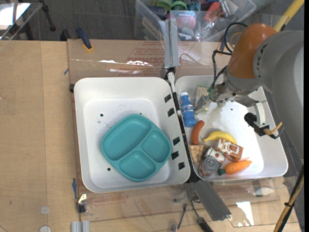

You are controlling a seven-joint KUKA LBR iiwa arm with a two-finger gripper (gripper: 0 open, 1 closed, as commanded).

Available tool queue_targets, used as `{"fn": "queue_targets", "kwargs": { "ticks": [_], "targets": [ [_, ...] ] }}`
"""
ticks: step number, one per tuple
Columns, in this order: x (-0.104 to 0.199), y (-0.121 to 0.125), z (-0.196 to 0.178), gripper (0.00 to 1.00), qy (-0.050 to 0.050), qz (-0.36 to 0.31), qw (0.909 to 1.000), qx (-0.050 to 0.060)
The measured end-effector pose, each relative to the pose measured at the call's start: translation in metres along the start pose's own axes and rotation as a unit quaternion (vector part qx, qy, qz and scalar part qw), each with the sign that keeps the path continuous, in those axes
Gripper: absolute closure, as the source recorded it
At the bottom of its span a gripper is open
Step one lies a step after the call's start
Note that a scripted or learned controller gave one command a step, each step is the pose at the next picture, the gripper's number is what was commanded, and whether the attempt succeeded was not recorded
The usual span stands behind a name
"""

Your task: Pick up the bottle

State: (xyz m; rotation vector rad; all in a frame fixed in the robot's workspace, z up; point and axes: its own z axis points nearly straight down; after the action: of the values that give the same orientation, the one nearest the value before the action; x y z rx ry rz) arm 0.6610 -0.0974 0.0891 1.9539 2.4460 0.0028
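A small blue bottle [187, 110] with a white cap lies along the left wall of the right bin [273, 151], cap toward the far end. My gripper [211, 96] hangs over the far part of that bin, a little to the right of the bottle and apart from it. The wrist and its orange band [250, 45] rise behind it. A small patterned item [201, 95] lies right under the gripper and is partly hidden by it.
In the right bin, nearer the front, lie a red sausage [196, 132], a banana [219, 137], a small carton [227, 151], a can [210, 165] and a carrot [237, 166]. The left bin [89, 129] holds a teal divided plate [136, 147]. A clear tote of toys [193, 6] stands behind.
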Motion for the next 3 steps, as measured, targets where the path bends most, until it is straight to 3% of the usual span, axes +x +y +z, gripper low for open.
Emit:
{"fn": "queue_targets", "kwargs": {
  "ticks": [1,2,3],
  "targets": [
    [0.001,0.002,-0.012,1.0,-0.002,-0.002,1.0,-0.002],
    [0.08,0.025,-0.1,1.0,0.003,0.098,0.9952,0.004],
    [0.146,0.04,-0.144,1.0,0.002,0.302,0.9534,0.005]
  ]
}}
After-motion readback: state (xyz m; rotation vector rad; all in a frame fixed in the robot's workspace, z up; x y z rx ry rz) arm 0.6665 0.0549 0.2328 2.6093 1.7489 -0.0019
